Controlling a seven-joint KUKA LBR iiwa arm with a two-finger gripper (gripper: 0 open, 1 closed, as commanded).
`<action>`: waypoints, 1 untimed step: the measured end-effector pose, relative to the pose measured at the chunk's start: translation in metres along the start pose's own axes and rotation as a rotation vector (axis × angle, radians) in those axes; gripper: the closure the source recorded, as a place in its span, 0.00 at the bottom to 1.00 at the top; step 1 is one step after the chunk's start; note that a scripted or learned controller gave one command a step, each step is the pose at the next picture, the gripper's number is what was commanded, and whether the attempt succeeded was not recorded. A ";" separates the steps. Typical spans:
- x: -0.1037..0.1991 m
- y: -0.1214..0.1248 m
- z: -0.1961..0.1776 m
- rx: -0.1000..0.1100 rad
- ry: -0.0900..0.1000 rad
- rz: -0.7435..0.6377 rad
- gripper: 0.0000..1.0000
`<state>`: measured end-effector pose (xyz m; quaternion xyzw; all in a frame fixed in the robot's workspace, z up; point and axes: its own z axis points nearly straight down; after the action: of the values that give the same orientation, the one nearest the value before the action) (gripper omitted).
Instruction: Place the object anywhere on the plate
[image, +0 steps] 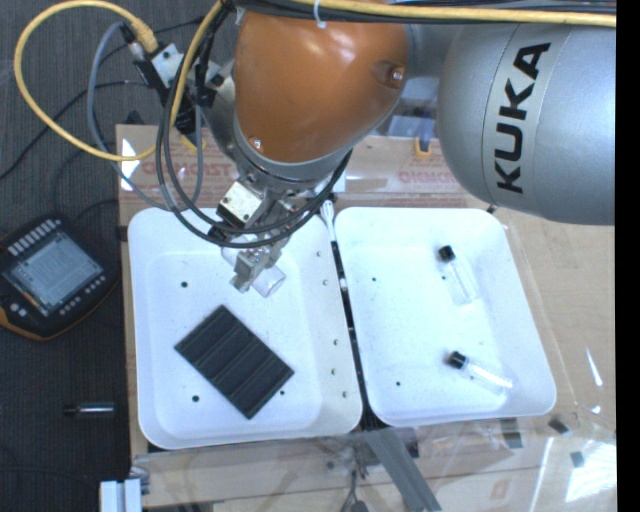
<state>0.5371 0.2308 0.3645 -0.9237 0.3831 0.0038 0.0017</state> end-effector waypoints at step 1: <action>0.051 -0.057 -0.006 0.000 -0.001 -0.456 1.00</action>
<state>0.6134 0.2346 0.3702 -0.9864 0.1645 0.0038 0.0028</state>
